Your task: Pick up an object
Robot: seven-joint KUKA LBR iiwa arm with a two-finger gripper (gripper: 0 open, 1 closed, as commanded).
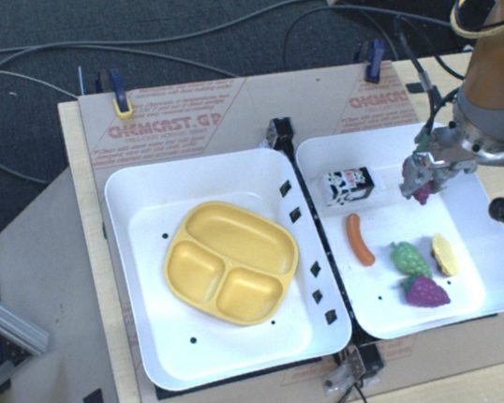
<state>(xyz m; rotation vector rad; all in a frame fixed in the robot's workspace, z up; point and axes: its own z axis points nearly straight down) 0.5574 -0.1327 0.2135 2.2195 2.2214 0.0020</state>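
Note:
My gripper [420, 184] hangs over the upper right part of the right bin [494, 290], with something small and purplish seen at its fingertips. Below it in that bin lie an orange sausage [359, 238], a green bunch [410, 258], a purple grape bunch [426, 292] and a yellow piece [444, 255]. A black-and-white carton [348, 184] sits to the gripper's left, near the bin's top. The sausage is left of and below the gripper.
The left bin [143, 289] holds a yellow divided plate [231, 262]. A black divider with clips [305, 225] runs between the bins. Cables trail over the dark floor behind the bench. Blue clamps [120, 91] hold the cardboard at the back.

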